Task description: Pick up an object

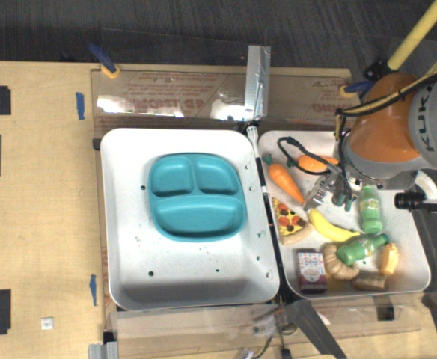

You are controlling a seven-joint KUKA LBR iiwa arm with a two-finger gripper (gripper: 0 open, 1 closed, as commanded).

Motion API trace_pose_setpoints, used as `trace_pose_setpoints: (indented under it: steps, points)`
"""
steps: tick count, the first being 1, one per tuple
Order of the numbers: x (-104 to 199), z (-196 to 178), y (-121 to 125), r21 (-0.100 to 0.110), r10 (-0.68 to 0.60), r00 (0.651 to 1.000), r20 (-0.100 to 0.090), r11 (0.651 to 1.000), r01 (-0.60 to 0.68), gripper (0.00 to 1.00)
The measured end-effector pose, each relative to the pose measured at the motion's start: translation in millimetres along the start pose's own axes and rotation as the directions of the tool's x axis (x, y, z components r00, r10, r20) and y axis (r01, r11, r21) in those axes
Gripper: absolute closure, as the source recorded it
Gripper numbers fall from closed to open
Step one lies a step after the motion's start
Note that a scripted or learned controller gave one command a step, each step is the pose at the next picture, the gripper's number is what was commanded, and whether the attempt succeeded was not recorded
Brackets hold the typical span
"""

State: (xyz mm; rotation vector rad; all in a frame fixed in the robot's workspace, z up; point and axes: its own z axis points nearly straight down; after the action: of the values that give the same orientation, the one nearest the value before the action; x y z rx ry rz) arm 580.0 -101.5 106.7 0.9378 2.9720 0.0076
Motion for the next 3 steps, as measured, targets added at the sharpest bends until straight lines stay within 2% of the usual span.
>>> trace_pose_setpoints:
  steps: [1,2,3]
  points:
    - [43,-138,29,0.006,0.137,0.991,-0.010,0.991,-0.137,1.00]
    - [36,-32,-28,0.003,-0.389,0.921,-0.026,0.921,0.389,1.00]
    - [-33,16,-83,0.001,-0.529,0.848,-0.014,0.849,0.529,1.00]
